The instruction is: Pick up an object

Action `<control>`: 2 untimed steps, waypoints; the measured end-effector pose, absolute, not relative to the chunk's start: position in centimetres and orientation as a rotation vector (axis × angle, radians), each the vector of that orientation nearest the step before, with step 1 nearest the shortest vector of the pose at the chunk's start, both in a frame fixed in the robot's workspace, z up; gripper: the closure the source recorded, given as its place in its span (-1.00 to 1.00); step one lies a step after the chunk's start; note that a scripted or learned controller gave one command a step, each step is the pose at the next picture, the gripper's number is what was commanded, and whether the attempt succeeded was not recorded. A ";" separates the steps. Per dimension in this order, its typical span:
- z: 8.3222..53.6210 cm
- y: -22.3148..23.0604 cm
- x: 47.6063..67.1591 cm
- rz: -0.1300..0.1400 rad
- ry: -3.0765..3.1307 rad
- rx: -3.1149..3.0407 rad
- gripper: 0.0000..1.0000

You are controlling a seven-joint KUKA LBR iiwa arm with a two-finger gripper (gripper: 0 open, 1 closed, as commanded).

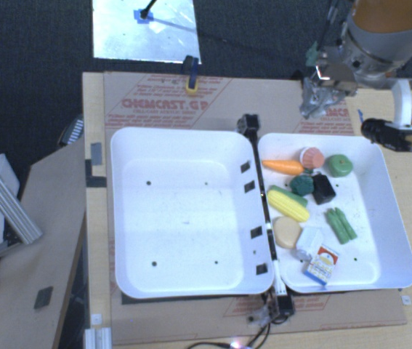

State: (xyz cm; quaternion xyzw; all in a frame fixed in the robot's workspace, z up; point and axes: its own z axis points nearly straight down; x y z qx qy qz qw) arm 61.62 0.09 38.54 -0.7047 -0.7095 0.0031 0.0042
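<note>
My gripper (314, 106) hangs over the cardboard just behind the back rim of the right bin (387, 217), with nothing seen in it. Inside that bin lie an orange carrot (285, 167), a pink-and-white round piece (312, 156), a green round piece (339, 166), a dark teal lump (302, 185), a black block (323, 188), a yellow corn cob (288, 204), green pods (341, 224), a beige disc (287, 233) and a small white, blue and red carton (320, 262). The carrot and the pink piece are nearest the gripper.
The left bin (184, 209) sits against the right one, joined by a black-clipped divider (260, 195). A yellow-and-blue clamp (190, 75) stands at the back of the cardboard. A shiny metal sheet (144, 20) lies beyond on the dark floor.
</note>
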 end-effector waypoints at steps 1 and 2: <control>49.4 9.2 60.4 -0.018 -2.240 -2.211 1.00; 48.7 11.7 53.3 -0.004 -2.230 -2.211 1.00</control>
